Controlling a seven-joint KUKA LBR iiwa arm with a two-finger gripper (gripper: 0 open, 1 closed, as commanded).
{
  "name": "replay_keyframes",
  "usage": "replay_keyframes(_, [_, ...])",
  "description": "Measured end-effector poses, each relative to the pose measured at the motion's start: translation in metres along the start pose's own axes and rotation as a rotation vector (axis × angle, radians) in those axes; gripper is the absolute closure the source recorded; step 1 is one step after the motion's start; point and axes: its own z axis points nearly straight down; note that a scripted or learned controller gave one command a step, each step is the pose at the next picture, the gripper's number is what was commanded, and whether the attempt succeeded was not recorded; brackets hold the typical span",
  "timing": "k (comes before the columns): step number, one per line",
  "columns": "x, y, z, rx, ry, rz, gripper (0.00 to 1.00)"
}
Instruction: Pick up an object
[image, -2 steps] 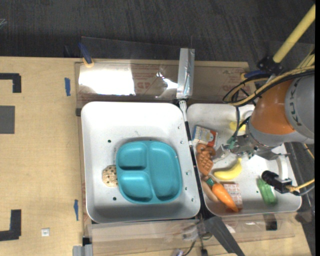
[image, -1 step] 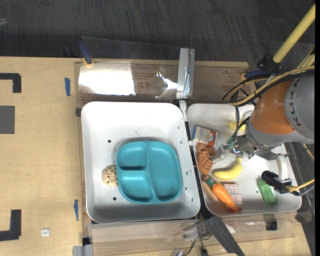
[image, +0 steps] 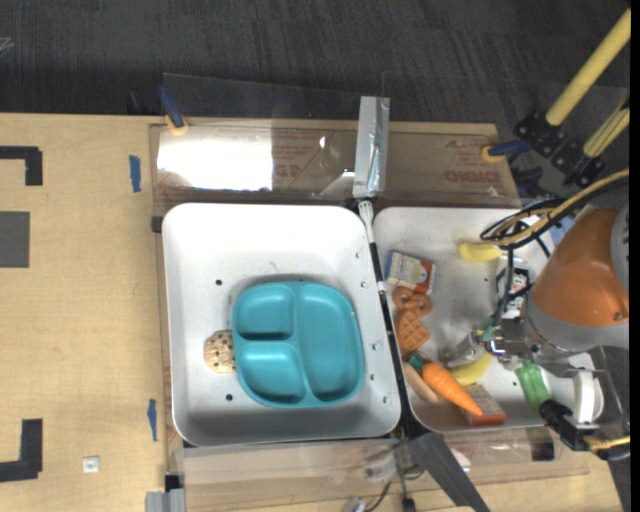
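Gripper (image: 478, 347) amid carrot (image: 450, 388), waffle (image: 413, 328) in rt bin (image: 440, 225).

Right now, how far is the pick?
Done: the arm has reached over the right bin, gripper low among the toys. In hand: nothing visibly gripped; the carrot lies in the bin. Left: the grasp and lift.

Your arm (image: 585, 285) reaches in from the right, its orange band bulking large above the wrist, with grey links and cabling trailing behind, and the gripper (image: 478, 348) sits low at the end, angled down and leftward.
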Motion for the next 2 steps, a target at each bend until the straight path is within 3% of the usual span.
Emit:
replay_keyframes(1, [0.0,0.002,-0.009,-0.003,0.0,0.001,1.0])
replay_keyframes(2, [0.074,0.062,-0.122,0.0,0.003,-0.085,1.0])
